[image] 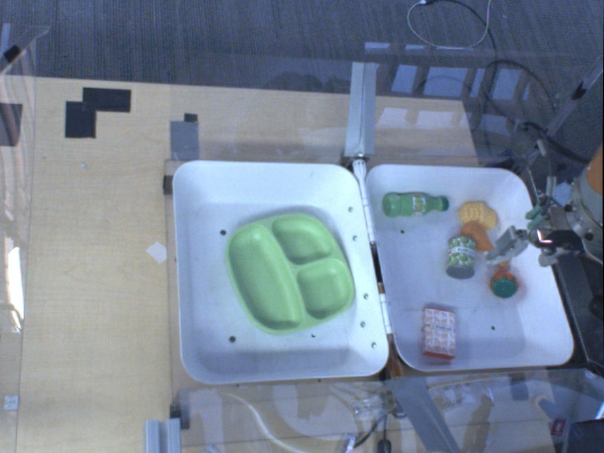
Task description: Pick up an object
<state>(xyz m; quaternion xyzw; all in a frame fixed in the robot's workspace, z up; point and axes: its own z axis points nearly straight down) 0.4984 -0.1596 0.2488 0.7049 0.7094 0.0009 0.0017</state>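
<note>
Right bin (pixel 543 347) has open floor at centre; bottle (pixel 413 204), can (pixel 461 257) and box (pixel 439 332) crowd its edges.

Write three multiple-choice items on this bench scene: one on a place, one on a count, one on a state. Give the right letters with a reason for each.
1. Where is the green divided tray?
A. left bin
B. right bin
C. on the bench outside the bins

2. How many compartments does the tray have?
A. two
B. three
C. five

3. How does the green bottle rest?
A. upright
B. lying on its side
C. leaning on the small can

Answers:
1 A: it sits in the middle of the left bin.
2 B: one long section and two smaller ones show.
3 B: it lies flat near the right bin's far edge, apart from the can.
</note>
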